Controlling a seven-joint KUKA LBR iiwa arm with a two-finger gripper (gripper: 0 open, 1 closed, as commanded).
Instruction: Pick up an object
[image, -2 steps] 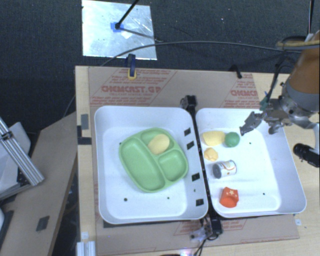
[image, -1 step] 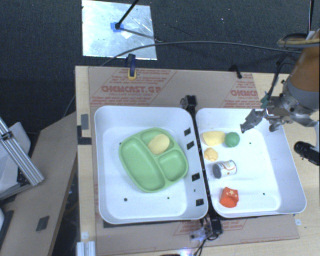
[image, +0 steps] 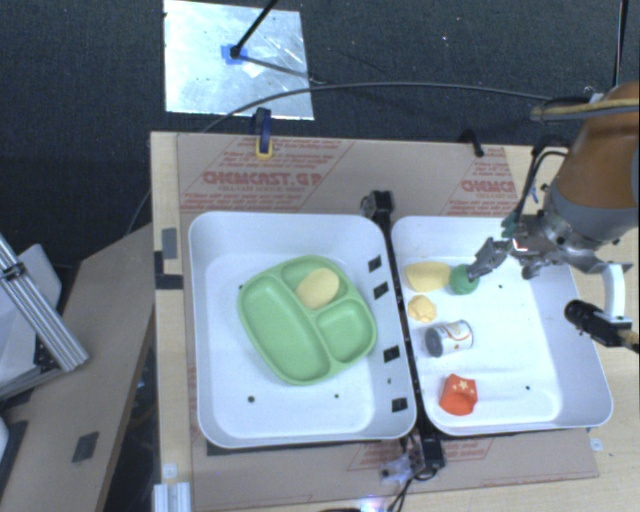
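In the right bin (image: 560, 350) lie several small objects: a round green piece (image: 463, 281), a pale yellow lump (image: 427, 275), a smaller yellow piece (image: 422, 308), a silver can on its side (image: 449, 337) and a red piece (image: 458, 394). My gripper (image: 503, 267) hangs over the bin's back part, just right of the green piece. It is open and nothing sits between its fingers. Its left fingertip (image: 482, 264) is close beside the green piece; whether it touches it I cannot tell.
The left bin (image: 215, 300) holds a green divided plate (image: 290, 335) with a yellow food item (image: 318, 288) in one compartment. A black divider (image: 398, 320) runs between the bins. A black fitting (image: 598, 322) sticks in over the right bin's right rim.
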